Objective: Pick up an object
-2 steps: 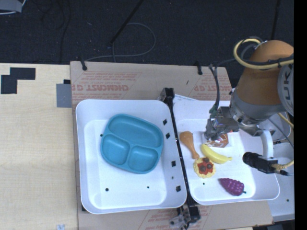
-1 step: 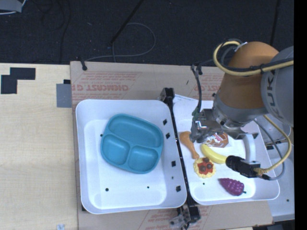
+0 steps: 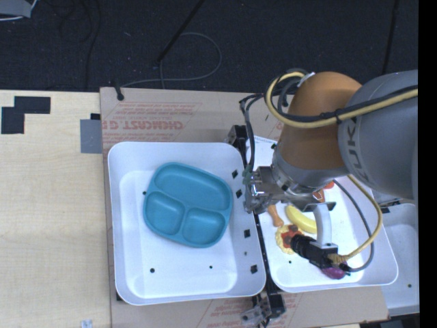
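Observation:
In the right bin (image 3: 379,268), small toys lie under the arm: a yellow banana-shaped piece (image 3: 300,219), a thin orange piece (image 3: 275,215), a red and yellow piece (image 3: 284,240) and a purple piece (image 3: 334,272). My gripper (image 3: 263,195) hangs low over the left side of this bin, close to the wall between the bins and just above the orange piece. The grey and orange wrist hides most of the gripper and the back of the bin.
A blue divided plate (image 3: 188,205) lies in the middle of the left bin (image 3: 130,279). The bins sit on a cardboard sheet (image 3: 171,115) on a pale bench. Cables run across the dark floor behind.

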Available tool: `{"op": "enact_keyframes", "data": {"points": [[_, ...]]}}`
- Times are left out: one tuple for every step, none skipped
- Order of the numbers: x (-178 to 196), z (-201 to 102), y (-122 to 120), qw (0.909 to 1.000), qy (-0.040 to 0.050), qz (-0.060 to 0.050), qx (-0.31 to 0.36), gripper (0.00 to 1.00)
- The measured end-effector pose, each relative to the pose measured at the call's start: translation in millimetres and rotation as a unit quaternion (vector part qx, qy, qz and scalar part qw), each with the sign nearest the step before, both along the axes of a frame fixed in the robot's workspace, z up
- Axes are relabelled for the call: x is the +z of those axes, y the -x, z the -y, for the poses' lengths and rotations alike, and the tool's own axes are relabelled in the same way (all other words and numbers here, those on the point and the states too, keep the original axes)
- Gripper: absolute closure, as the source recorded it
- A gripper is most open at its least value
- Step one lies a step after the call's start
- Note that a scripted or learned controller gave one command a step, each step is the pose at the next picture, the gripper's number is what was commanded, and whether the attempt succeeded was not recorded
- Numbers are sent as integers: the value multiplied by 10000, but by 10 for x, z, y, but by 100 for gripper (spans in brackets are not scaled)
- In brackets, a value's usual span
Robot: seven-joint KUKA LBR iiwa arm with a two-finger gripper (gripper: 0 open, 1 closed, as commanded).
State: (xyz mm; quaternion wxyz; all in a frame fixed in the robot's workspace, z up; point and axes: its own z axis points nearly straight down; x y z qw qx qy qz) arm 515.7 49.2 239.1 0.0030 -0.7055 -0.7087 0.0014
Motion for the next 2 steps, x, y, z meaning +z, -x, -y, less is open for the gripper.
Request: {"op": "enact_keyframes", "data": {"points": [[-11, -486, 13, 10000, 6, 10, 1, 100], [-9, -469, 12, 10000, 13, 11, -13, 0]]}}
